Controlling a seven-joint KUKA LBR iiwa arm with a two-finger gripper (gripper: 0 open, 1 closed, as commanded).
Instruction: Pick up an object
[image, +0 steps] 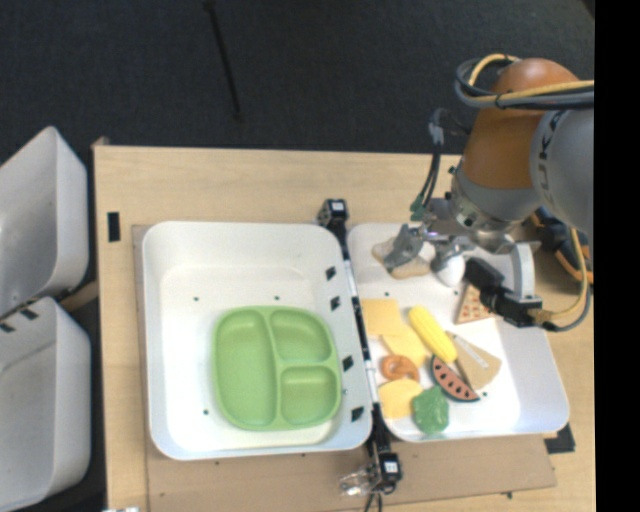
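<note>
**Gripper low over the far end of the right bin, a pale object at its fingers**

We see the arm (520, 130) reach in from the right, its orange band above the wrist, and the gripper (420, 243) sits low over the far left part of the right bin (535, 385). A small tan, pale object (402, 262) lies right at the gripper's lower edge, near the bin's far left corner. We cannot tell whether it sits between the fingers or just beneath and beside them, and we cannot tell how wide the jaws stand, since the gripper's grey parts blur together from this angle.

The rest of the toy food lies nearer to us in the same bin, apart from the gripper. A triangular pizza slice (472, 303) rests just beside the gripper's black fitting, to its right. A yellow corn cob (432, 333) lies slantwise over flat yellow cheese slices (382, 320). Below the cob we find a watermelon slice (453, 379), a tan wedge (482, 364) beside it, an orange ring-shaped piece (399, 368), and a green leafy piece (431, 411) at the near edge.

The left bin (175, 300) holds a green divided plate (277, 367) with three compartments, lying flat in its near half. Both bins rest on the wooden bench (220, 180), touching along their inner walls.
</note>
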